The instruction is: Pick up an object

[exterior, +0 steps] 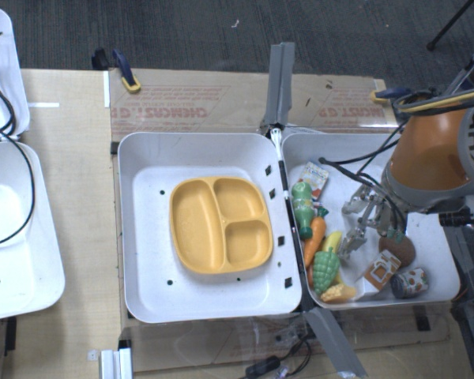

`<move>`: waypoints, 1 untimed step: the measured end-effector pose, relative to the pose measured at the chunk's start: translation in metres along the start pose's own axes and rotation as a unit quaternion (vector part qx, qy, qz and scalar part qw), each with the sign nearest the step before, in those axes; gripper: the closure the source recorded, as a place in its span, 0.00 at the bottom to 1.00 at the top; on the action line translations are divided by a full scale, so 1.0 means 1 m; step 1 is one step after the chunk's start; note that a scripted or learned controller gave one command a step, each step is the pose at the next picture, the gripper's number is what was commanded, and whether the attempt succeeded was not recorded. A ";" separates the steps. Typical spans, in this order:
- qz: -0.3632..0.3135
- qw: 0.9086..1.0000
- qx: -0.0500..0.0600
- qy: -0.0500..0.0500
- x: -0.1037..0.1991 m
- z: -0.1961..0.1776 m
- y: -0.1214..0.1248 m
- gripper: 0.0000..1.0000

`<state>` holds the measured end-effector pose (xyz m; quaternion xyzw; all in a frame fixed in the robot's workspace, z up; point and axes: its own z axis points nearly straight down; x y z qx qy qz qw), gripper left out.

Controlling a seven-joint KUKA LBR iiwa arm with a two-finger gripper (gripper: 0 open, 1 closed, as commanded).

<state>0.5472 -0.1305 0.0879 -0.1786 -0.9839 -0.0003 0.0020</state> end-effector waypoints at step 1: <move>0.009 1.000 0.000 -0.002 -0.008 -0.036 0.004 0.00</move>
